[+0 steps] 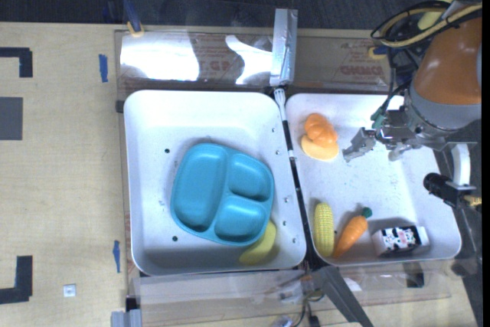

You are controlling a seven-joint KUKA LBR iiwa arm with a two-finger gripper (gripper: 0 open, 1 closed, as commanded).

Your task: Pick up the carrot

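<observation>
Orange carrot (351,233) (green top), yellow corn (324,228), blue tray (221,193).

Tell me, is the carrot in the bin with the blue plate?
No, the carrot lies in the right bin, beside the corn.

In the right bin (406,180), the carrot (351,232) lies near, between corn (324,227) and carton (400,238); a duck (319,137) sits far-left.
</observation>
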